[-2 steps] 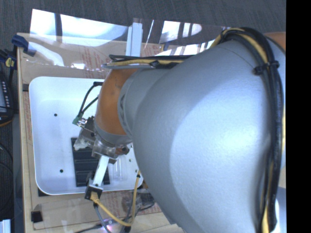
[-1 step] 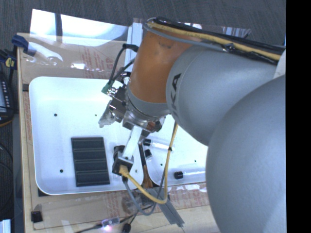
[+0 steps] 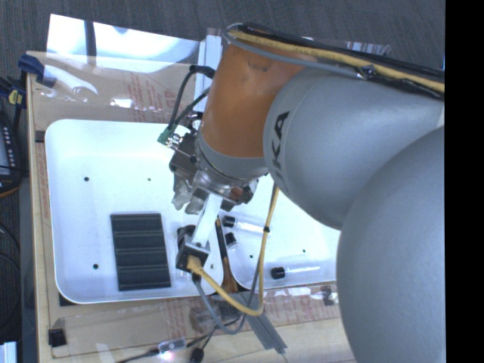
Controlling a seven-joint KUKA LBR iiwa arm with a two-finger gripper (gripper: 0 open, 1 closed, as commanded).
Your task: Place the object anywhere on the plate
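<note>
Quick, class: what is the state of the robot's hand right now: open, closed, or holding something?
Hand: cannot be told from this view.

1. Illumination: bright and even from above. The floor of the left bin [image 3: 83,150] is close to overexposed.
2. Glare: a bluish-white reflection covers the clear sheet [image 3: 121,40] at the upper left of the frame.
3. Shadows: soft and faint, darkest below the arm [image 3: 363,150] near centre.
4. Focus: the arm's grey shell at right looks slightly soft.
5. The top edge is dim.
</note>
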